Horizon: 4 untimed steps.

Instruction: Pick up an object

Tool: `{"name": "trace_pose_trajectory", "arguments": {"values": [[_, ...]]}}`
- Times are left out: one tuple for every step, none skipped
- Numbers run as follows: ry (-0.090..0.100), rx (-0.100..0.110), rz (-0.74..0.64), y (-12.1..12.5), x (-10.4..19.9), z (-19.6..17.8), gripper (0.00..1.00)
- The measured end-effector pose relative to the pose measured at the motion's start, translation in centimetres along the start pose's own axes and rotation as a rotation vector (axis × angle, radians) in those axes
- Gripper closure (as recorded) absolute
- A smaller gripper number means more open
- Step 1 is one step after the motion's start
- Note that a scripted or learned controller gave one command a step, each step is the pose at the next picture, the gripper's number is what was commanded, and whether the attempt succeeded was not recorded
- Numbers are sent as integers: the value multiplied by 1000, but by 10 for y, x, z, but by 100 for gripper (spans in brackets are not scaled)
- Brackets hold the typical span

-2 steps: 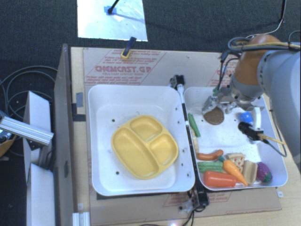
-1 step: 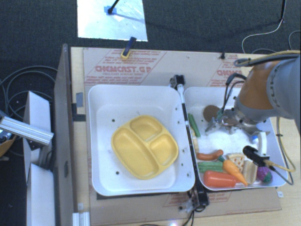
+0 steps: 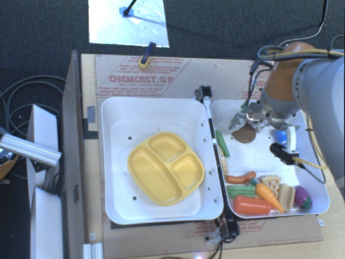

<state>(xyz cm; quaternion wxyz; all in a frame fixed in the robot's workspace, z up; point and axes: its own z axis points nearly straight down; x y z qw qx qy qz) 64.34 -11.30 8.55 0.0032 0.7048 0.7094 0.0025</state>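
My gripper (image 3: 246,124) hangs over the far left part of the right bin (image 3: 318,190), on the grey arm with the orange band coming in from the right. Directly under it, touching or nearly touching, lies a round brown disc (image 3: 245,135). A blue piece (image 3: 280,136) and a white piece (image 3: 292,138) lie to the right of the disc. Along the bin's left wall lies a green pod (image 3: 222,143). At the near end sit a red sausage (image 3: 240,177), a green vegetable (image 3: 240,190), a carrot (image 3: 268,196), an orange-red pepper (image 3: 250,205), a cracker (image 3: 271,183), a bread slice (image 3: 285,195) and purple grapes (image 3: 303,197).
The left bin (image 3: 116,144) holds a yellow divided plate (image 3: 165,168). A black divider rail (image 3: 213,144) runs between the two bins. Bare white floor shows in the middle of the right bin.
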Motion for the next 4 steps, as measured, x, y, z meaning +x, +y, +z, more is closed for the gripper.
{"name": "trace_pose_trajectory", "arguments": {"values": [[0,4,6,4,-32,0,0],[-1,0,2,5,-31,-11,100],[-1,1,1,5,-31,-11,0],[0,6,6,-10,-43,1,0]]}}
